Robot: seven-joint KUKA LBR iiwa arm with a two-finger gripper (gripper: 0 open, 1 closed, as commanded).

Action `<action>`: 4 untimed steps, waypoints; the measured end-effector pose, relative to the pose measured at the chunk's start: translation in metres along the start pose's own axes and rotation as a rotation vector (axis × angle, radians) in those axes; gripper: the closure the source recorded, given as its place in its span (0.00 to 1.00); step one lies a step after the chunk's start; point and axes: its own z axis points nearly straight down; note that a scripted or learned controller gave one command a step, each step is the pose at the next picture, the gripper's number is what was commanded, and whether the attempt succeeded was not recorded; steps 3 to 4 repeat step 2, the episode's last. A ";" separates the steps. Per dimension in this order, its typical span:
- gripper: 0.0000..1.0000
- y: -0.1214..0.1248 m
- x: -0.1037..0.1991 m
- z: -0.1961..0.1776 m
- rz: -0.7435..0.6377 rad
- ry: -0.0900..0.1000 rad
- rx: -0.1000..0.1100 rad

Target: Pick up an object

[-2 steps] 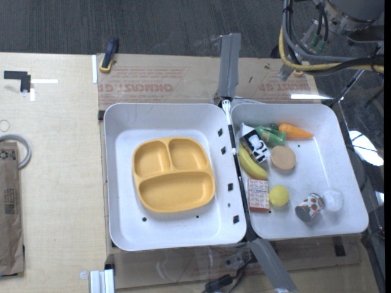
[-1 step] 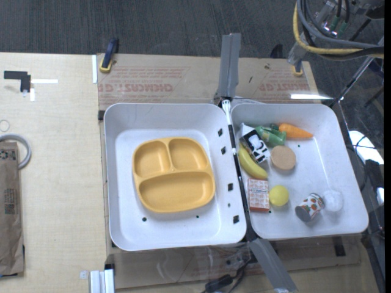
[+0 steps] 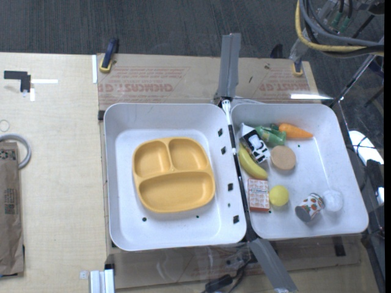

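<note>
The right bin (image 3: 339, 163) holds several small items. An orange carrot (image 3: 295, 131) lies at the back beside a green item (image 3: 270, 133). A black-and-white carton (image 3: 255, 146) rests on a yellow banana (image 3: 249, 162). A tan round disc (image 3: 283, 158) sits mid-bin. Toward the front lie a red-and-white box (image 3: 258, 195), a yellow ball (image 3: 278, 196), a small patterned can (image 3: 309, 207) and a clear cup (image 3: 333, 200). The arm's cables and base (image 3: 342, 11) show at the top right, off the bins.
The left bin (image 3: 122, 224) holds a yellow three-section plate (image 3: 174, 174). A grey divider post (image 3: 229, 66) stands behind the bins on brown cardboard (image 3: 159, 78). A brown paper bag (image 3: 9, 206) lies at the far left on the bench.
</note>
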 end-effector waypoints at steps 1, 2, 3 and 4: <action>1.00 0.001 -0.001 -0.009 0.000 -0.003 0.000; 1.00 0.043 0.036 0.009 -0.224 0.004 -0.001; 1.00 0.043 0.036 0.009 -0.224 0.004 -0.001; 1.00 0.043 0.036 0.009 -0.224 0.004 -0.001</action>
